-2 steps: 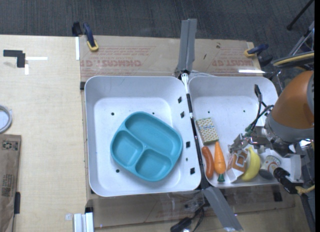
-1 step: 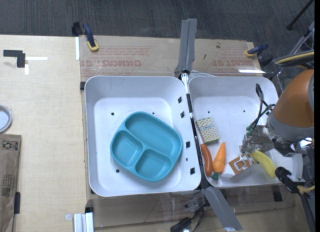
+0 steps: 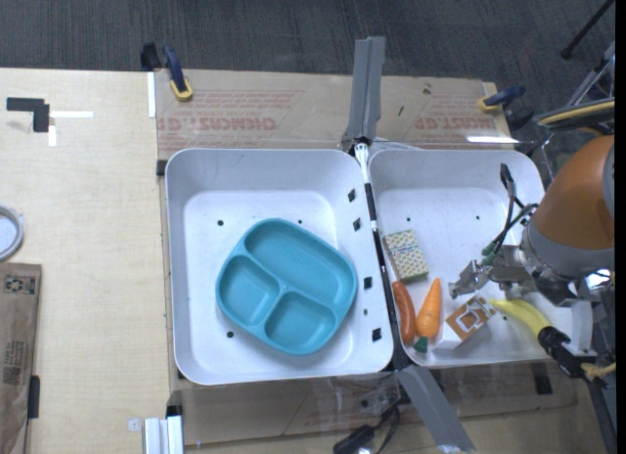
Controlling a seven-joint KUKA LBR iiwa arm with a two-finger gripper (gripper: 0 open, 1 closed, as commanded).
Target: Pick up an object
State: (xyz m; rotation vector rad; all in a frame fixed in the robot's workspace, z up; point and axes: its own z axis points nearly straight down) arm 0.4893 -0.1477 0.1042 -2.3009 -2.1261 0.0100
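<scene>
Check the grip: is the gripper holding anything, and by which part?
Cannot tell. The gripper sits low in the right white bin, above the small patterned card and beside the yellow banana.

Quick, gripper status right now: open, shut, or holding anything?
Gripper: cannot be told; it sits low in the right bin by the small patterned box.

Red lettering is running along the cardboard sheet (image 3: 293, 110) behind the bins, upside down from this view; on the left stretch it is looking like "CHEMCRAFT", though the reading is unsure, and the right stretch (image 3: 460, 124) is too blurred to read. A recycling-type mark is showing on the brown bag (image 3: 18, 335) at the left edge.
</scene>
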